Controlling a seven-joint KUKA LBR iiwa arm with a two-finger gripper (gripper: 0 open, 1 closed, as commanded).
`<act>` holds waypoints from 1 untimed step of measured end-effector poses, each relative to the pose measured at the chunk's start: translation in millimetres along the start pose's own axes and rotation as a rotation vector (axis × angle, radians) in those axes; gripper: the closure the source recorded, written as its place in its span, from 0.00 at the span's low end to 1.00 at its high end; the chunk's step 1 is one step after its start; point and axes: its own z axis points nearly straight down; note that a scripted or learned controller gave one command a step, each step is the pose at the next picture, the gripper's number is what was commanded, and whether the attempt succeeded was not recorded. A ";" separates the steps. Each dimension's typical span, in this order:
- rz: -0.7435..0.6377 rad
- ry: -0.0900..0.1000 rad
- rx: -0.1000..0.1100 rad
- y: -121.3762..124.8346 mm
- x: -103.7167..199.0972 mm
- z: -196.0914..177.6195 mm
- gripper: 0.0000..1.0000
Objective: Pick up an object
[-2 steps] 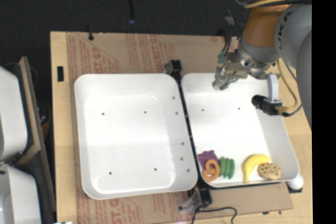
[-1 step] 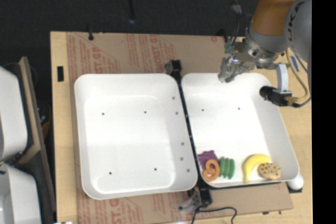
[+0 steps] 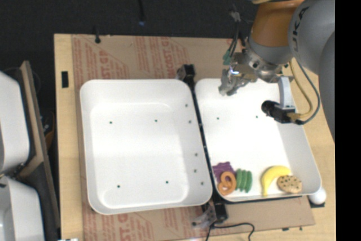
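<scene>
Two shallow white bins sit side by side on the bench: a left bin [image 3: 90, 138] and a right bin [image 3: 248, 132]; five small items cluster along the right bin's near edge: one purple piece [image 3: 223, 167]; one orange ring [image 3: 227, 183] touching it; one green ridged piece [image 3: 244, 180]; one yellow banana [image 3: 272, 176]; one brown speckled cookie [image 3: 289, 183] at the near right corner; one arm carries one gripper [image 3: 230, 85].

Red printed lettering runs along the flat brown cardboard sheet [image 3: 141, 56] under my bins, across its top and down its left edge, too blurred to read. Dark letters, seemingly "UK", mark my grey arm [image 3: 299, 31].
</scene>
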 end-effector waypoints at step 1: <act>0.000 0.001 -0.001 -29.4 42.3 -6.7 1.00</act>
